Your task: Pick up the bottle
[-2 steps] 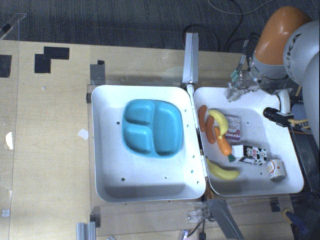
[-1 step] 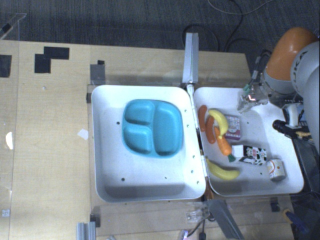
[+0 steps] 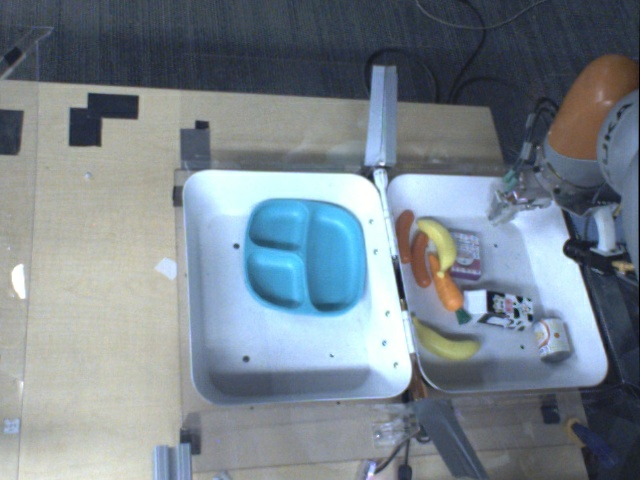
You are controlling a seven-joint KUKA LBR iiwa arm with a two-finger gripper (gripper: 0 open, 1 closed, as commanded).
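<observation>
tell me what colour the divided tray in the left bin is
Light blue all over. The tray shows best in the camera view, lying in the left bin.

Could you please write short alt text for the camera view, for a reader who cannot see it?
The gripper hangs over the far corner of the right bin, away from the bottle lying near the bin's middle. Two bananas, a carrot, sausages and a small cup share that bin; the left bin holds a blue divided plate.

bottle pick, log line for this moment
gripper: over right bin's far edge, holding nothing seen | bottle: lying in right bin, untouched | blue tray: left bin
</observation>
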